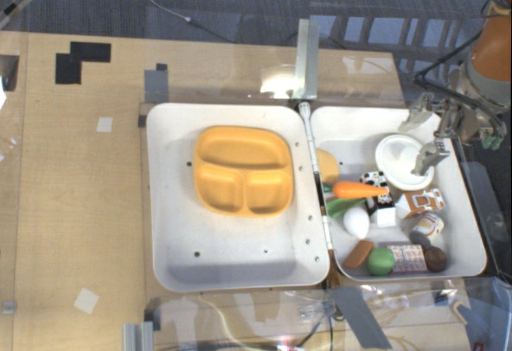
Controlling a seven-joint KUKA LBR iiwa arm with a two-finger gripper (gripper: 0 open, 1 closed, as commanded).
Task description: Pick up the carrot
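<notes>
Orange against the white plastic, the carrot (359,190) is easy to find: it lies in the right bin (474,249), toward that bin's left side, at about mid-height of the frame. Its long axis runs almost level across the picture, the green top at the left end near the divider between the bins, the orange body stretching rightward. A small black-and-white toy (371,179) sits touching or just beside its right end from above, a white egg (356,221) lies just below it, and a white block (386,217) is near its lower right. A yellowish object (326,161) rests just above its left end.

The gripper (436,151) hangs at the upper right of the same bin, over the right side of a white bowl (398,157). Its fingers look spread apart with nothing between them, though the metal parts are small and cluttered here.

From the gripper, the carrot lies down and to the left in the frame, with the bowl between the two. My judgement: the approach must cross leftward past the bowl and descend, and the fingers should close across the carrot's short width, that is, along the frame's up-down direction. The crowding on both long sides is the evident risk; the egg or the toy could be struck or caught instead.

The left bin (172,253) holds a yellow divided tray (242,169), well apart from the work.
</notes>
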